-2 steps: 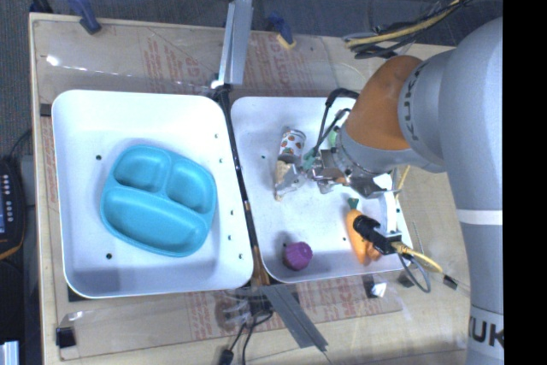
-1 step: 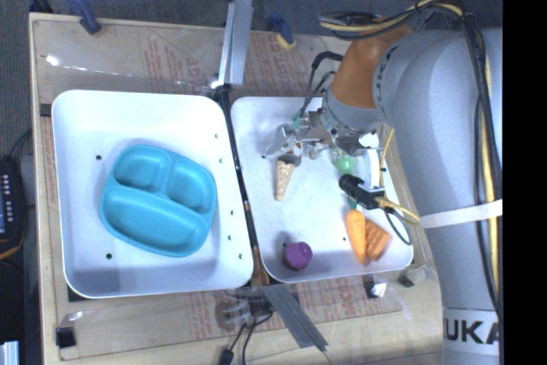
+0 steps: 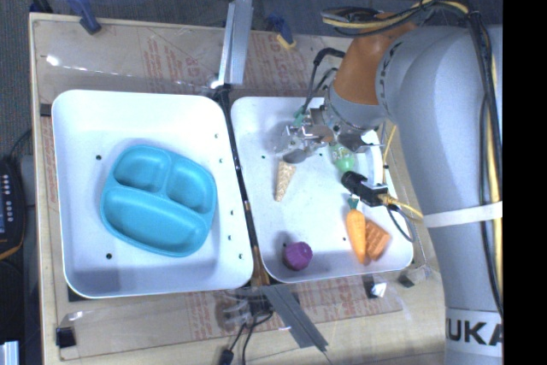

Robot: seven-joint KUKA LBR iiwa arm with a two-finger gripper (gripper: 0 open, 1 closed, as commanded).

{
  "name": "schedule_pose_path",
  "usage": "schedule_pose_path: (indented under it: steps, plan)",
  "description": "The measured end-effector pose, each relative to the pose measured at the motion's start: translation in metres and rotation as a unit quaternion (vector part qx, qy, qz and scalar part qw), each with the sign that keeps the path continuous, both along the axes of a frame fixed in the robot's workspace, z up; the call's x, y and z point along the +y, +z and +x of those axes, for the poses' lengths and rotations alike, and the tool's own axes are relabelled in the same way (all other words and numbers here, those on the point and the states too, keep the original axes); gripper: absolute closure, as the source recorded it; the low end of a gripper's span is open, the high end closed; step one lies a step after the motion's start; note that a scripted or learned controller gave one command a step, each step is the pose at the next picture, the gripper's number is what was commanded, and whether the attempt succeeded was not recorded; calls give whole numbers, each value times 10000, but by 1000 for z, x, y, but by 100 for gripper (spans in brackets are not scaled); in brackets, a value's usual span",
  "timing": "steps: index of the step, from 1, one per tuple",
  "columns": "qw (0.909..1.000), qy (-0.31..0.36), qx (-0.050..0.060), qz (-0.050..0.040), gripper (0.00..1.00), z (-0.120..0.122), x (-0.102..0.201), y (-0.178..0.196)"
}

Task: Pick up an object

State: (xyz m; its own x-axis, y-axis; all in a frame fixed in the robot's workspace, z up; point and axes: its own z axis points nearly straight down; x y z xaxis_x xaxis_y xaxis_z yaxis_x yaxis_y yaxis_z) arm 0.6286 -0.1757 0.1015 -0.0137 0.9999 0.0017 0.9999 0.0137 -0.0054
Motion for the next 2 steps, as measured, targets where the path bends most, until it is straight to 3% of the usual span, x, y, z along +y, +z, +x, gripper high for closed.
schedule_pose_path:
  steps: [1,2]
  plan:
    - [10000,-24,-20,-6,100,-11,45,120]
    - [10000,-37,-4,-6,100,-102,81,126]
